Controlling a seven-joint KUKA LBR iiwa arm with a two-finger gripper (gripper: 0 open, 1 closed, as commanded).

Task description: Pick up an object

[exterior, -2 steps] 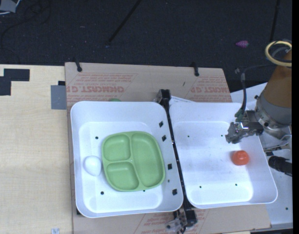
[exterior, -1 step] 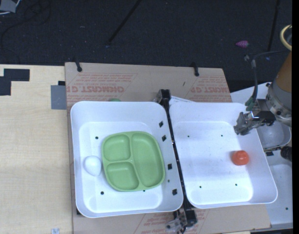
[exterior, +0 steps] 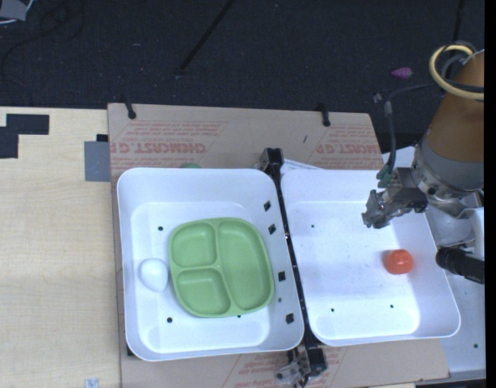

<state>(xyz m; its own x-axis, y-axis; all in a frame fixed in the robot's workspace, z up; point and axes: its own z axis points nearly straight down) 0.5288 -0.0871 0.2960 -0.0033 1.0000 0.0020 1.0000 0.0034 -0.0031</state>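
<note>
Small orange-red ball (exterior: 399,261) — round, tomato-like — lies in the right bin (exterior: 345,314) near its right wall, just below and slightly right of the pincer (exterior: 378,215), apart from it. Pincer hovers over the bin's upper right; nothing between the tips, open or closed I cannot tell. Left bin (exterior: 143,192) holds a green divided plate (exterior: 220,267) and a white egg-shaped object (exterior: 153,274).

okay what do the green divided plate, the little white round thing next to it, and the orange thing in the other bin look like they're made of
Green divided plate: likely molded plastic, matte with a soft sheen, its three compartments smoothly formed.
White round thing: smooth and egg-shaped, possibly plastic or ceramic; too small to be sure.
Orange thing: rounded, evenly coloured, probably plastic or rubber, maybe toy fruit; the material stays uncertain.
</note>
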